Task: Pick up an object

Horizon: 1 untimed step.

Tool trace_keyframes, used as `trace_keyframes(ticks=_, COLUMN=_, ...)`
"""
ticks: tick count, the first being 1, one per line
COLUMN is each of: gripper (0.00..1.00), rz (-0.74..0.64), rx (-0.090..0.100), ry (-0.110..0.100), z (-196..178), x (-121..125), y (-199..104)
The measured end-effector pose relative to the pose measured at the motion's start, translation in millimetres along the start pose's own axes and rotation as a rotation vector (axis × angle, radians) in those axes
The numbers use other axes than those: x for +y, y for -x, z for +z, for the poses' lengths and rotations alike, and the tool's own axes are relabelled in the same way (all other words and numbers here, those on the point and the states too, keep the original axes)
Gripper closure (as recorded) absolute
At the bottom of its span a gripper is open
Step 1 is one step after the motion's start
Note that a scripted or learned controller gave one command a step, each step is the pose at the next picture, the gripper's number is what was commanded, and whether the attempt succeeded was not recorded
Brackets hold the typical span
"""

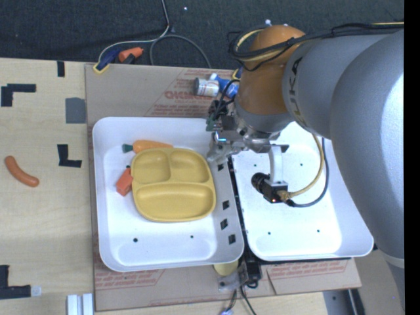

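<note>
This is my lab bench: two white bins point(105, 176) sit on taped-down cardboard point(164, 94) at the frame's centre, black tape marks point(18, 92) dot the wooden top point(39, 228) at left, and loose cables point(167, 18) trail over dark carpet point(65, 12) along the top.

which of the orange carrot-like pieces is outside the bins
The orange piece on the bench at far left; the other two lie against the yellow tray.

A dark carpeted floor point(79, 12) lies beyond the pale wooden bench point(39, 130), crossed by a black cable point(164, 12).
</note>
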<state>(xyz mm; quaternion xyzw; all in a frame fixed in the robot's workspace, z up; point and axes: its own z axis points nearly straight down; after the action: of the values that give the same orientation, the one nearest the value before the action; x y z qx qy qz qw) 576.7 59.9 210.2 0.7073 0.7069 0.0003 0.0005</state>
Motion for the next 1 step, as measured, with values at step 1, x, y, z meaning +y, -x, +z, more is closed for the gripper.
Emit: trace_keyframes(ticks=1, gripper=1.0, rz=0.002, rx=-0.002, ry=-0.001, z=27.7, x=47.5, y=62.6)
